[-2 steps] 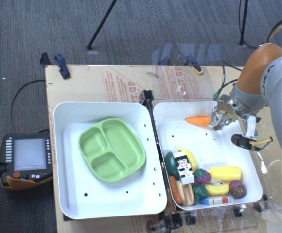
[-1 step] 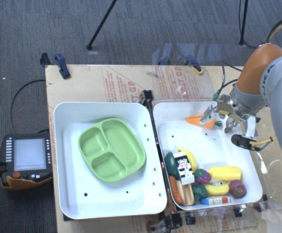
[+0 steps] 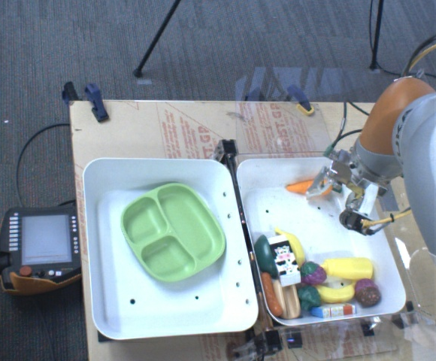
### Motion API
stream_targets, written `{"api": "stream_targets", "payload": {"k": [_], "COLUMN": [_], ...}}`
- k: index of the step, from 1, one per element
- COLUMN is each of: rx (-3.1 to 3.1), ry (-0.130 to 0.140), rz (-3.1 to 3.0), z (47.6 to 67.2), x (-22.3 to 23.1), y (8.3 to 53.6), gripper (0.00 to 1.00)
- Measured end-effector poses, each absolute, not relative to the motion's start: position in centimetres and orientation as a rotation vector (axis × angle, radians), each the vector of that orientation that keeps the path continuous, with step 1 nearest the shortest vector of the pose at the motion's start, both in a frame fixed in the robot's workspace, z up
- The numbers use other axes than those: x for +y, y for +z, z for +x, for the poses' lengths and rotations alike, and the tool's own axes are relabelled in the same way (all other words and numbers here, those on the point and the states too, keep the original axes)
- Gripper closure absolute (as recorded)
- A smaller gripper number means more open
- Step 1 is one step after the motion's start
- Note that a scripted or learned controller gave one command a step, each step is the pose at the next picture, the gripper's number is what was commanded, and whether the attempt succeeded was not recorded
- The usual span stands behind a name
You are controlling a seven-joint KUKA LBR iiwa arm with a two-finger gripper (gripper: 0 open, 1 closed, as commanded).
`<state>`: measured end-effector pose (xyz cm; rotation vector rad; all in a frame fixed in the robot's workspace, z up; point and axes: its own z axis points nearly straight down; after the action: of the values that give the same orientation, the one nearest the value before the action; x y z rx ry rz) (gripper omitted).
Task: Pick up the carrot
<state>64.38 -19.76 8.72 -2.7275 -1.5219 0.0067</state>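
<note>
Carrot (image 3: 302, 187) lies in the upper part of the right bin (image 3: 257, 173), its pointed end toward the left and its thicker end meeting the gripper (image 3: 325, 189). Gripper fingers sit on either side of that thicker end, closed onto it; the orange body shows between them. Whether the carrot rests on the bin floor or is raised off it cannot be determined. Arm (image 3: 398, 138) enters from the right, with its orange band above the wrist. Lower in the same bin, well apart from the carrot, is a cluster of toy foods: a banana (image 3: 293, 244), a black-and-white carton (image 3: 284, 261) and a yellow block (image 3: 347, 268). Left bin (image 3: 101, 194) holds a green divided plate (image 3: 173, 230). A handheld control unit (image 3: 39, 248) lies on the floor to the left of the bench.
</note>
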Motion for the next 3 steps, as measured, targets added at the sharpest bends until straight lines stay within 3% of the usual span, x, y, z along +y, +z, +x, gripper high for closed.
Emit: {"api": "stream_targets", "payload": {"k": [1, 2, 3], "rx": [-1.531, -1.532, -1.533], "ry": [0.011, 0.012, 0.016], "rz": [-2.724, -2.722, -2.718], "z": [64.4, 64.39, 64.38], "x": [-19.77, -19.73, -19.76], "y": [9.7, 9.66, 10.66], "gripper": [1.0, 0.0, 1.0]}}
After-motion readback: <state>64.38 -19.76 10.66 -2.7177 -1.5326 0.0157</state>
